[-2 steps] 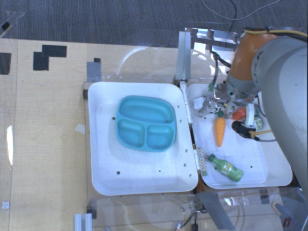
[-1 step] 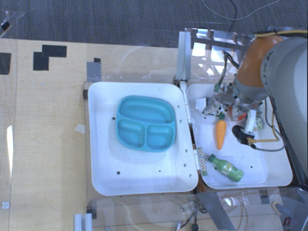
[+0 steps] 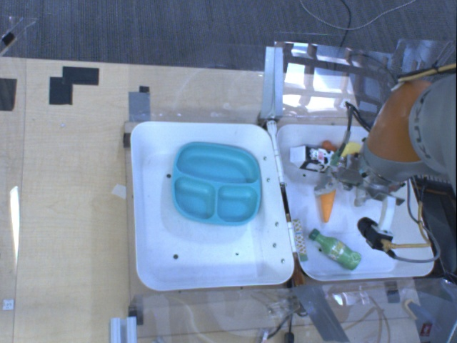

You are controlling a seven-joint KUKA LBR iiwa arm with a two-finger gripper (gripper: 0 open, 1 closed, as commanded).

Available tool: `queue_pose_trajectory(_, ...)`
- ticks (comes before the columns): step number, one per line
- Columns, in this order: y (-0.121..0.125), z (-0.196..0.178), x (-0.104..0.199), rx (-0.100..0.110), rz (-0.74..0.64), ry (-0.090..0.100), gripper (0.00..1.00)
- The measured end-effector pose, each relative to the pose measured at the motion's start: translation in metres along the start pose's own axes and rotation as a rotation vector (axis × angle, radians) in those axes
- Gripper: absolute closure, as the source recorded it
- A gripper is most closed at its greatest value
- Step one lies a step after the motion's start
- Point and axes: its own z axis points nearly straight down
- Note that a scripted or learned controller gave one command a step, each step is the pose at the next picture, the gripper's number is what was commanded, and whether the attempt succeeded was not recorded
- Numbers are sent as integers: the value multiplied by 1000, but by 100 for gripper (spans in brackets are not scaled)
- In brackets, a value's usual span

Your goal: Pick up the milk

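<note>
Pale wood tabletop carries two white bins, with dark grey carpet at 12 o'clock. The left bin holds a blue divided plate. In the right bin, the milk lies at 10 o'clock, beside the hand; its grip I cannot tell. An orange carrot and green bottle lie at 6 o'clock

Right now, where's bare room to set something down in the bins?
Left bin: bare white floor runs all round the blue tray, widest along the near wall. Right bin is crowded: milk carton, carrot, green bottle and the gripper take most of it; small gaps between carrot and bottle.
</note>
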Motion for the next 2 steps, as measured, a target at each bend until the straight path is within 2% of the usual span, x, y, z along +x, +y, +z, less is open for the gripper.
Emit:
queue_pose_trajectory(1,0,0,0,0,0,0,0)
queue_pose_trajectory(2,75,3,35,10,-214,-1,0)
